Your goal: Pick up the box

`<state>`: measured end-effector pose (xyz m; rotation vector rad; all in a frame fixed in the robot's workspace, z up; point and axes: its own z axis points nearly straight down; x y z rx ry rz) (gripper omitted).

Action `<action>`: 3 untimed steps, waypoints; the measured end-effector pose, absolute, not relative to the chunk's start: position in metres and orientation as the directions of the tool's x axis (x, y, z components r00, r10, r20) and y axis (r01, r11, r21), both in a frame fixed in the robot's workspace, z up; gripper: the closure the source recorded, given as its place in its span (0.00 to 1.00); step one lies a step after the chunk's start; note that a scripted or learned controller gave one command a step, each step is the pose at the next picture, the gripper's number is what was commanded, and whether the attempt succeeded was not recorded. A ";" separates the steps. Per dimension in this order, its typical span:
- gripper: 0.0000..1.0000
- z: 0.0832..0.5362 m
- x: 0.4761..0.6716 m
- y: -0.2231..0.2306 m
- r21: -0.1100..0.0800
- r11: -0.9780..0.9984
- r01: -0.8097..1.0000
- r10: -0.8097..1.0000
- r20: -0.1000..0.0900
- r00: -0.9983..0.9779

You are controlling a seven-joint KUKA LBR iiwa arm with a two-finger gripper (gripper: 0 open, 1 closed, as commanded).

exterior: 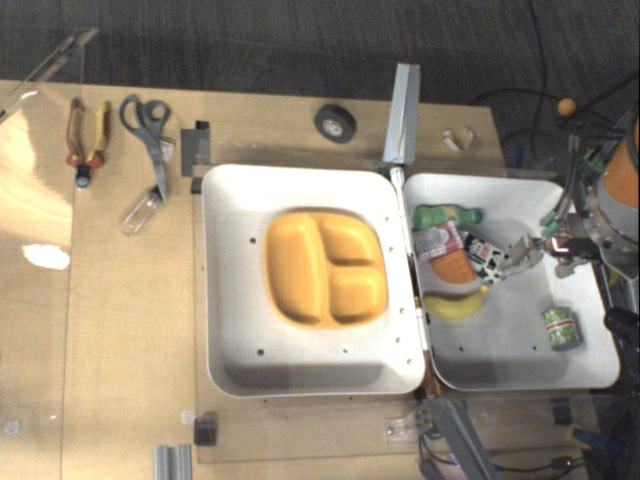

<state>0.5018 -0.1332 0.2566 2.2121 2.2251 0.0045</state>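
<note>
My arm (612,200) comes in from the right edge, over the far right side of the right bin (520,368), with the grey wrist and a bit of the orange band showing at the frame's border. From there the wrist points leftward and a little down toward the bin's middle, so my gripper (520,258) sits low over the white floor, its metal fingers stretched toward the cluster of objects at the bin's left side. Whether the fingers stand apart or together I cannot tell; they blur into the pale bin and the thing beside them.

The box (484,256), a small carton with a black-and-white cow pattern, lies in the right bin just left of my fingertips, touching or nearly touching them. I cannot see it sitting between the fingers. It rests against a orange-and-white packet (448,253), which lies below a green bottle (447,215) near the bin's far left corner. A banana (457,307) lies just in front of the box and packet. A small green can (562,327) stands well apart, near the bin's front right.

The left bin (240,268) holds a yellow divided tray (326,266) at its centre. On the bench to the left lie scissors (152,138) and red-handled pliers (86,138), and a roll of black tape (335,122) sits behind the bins
</note>
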 end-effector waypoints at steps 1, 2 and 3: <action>0.00 0.191 0.593 -0.066 0.004 0.097 0.995 0.995 0.000 -0.097; 0.00 0.122 0.627 -0.087 0.030 -0.121 0.992 0.993 0.000 0.121; 0.00 0.112 0.636 -0.093 0.061 -0.092 0.994 0.996 -0.011 0.093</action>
